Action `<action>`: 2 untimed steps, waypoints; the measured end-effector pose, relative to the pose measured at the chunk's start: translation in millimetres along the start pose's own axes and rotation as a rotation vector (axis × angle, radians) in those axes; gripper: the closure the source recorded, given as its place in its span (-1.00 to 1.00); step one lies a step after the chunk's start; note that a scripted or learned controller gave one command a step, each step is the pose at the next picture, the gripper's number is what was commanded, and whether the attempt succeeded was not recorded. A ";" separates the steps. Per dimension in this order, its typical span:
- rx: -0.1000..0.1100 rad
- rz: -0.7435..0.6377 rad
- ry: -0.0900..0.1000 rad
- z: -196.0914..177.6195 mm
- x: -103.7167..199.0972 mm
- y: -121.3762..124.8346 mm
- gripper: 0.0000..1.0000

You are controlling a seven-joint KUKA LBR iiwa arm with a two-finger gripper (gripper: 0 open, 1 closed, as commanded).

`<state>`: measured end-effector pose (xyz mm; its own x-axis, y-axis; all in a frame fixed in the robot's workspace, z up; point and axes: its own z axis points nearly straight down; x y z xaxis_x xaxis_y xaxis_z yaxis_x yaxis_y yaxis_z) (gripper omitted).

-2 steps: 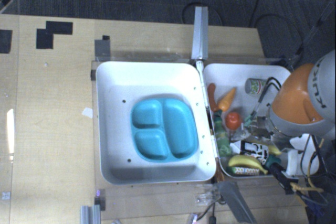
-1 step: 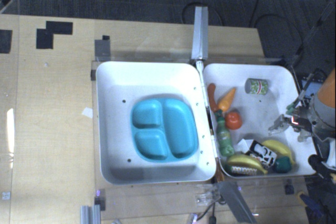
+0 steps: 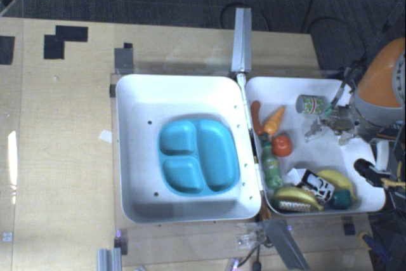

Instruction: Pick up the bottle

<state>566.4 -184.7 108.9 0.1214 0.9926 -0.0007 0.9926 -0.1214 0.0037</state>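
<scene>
The green bottle (image 3: 271,167) lies lengthwise along the left wall of the right bin (image 3: 374,203), just below the red tomato (image 3: 282,146). My gripper (image 3: 330,130) hangs over the right half of that bin, to the right of the bottle and well apart from it. Its metal fingers (image 3: 313,131) are spread open, with only the white bin floor between them. The grey wrist and orange band (image 3: 382,78) rise at the frame's right side.
The right bin also holds a carrot (image 3: 275,119), a red sausage (image 3: 255,114), a small can (image 3: 311,104), bananas (image 3: 297,197), a black-and-white pack (image 3: 317,184) and a teal ball (image 3: 341,199). A blue divided plate (image 3: 198,155) sits in the left bin (image 3: 136,136).
</scene>
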 end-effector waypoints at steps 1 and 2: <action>-0.011 -0.232 -0.004 18.7 65.6 -20.2 -1.00; -0.003 -0.265 0.001 -77.0 125.1 -93.6 -1.00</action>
<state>488.4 -49.1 185.5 -0.1425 0.9898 -0.0008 0.9898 0.1425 0.0063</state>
